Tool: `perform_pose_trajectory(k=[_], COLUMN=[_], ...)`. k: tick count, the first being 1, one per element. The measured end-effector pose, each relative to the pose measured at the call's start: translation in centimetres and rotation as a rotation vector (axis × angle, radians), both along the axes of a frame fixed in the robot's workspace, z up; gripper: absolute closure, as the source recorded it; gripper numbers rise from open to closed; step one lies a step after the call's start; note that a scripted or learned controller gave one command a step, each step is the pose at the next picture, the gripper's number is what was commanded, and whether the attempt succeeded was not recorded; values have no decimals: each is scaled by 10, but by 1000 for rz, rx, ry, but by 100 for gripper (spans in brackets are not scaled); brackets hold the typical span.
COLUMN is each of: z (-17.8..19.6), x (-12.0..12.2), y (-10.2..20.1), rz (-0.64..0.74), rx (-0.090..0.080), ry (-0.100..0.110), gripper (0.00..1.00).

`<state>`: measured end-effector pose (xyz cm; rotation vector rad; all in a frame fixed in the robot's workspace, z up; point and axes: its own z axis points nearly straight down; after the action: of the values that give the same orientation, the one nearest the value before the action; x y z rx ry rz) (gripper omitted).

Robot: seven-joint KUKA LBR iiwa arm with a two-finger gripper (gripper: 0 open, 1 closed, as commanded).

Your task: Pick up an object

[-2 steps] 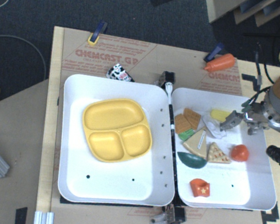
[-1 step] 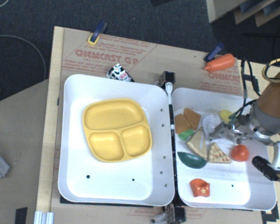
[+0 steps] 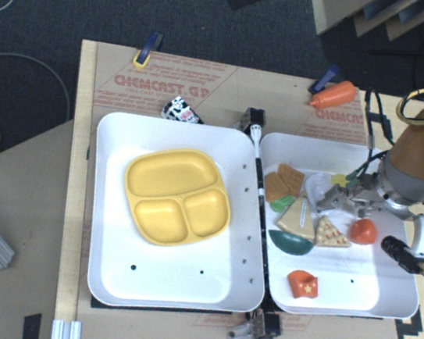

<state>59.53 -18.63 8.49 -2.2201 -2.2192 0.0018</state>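
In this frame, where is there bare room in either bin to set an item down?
Left bin: bare floor in front of and beside the yellow divided plate. Right bin: a bare patch along the near wall, right of the red toy. Crowded: the right bin's far half, where toy food clusters by the gripper and tomato.

A divided plate lies in the left bin; food pieces in the right bin.

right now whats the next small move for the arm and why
Probably a short drop straight down onto the pile. The gripper sits over the right bin, above the clutter of a brown slice, a sandwich wedge and a teal spoon. Nothing shows between its fingers, so nothing is picked up yet.
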Motion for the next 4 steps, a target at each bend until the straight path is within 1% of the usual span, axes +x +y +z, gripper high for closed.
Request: perform_pose_trajectory(k=[1, 2, 3, 4], z=[11, 75, 119, 142], x=[1, 4, 6, 7], y=[0, -3, -2, -2], rz=[0, 1, 2, 2], rx=[-1, -4, -4, -3], ry=[-3, -11, -10, -8], gripper=[100, 100, 100, 100])
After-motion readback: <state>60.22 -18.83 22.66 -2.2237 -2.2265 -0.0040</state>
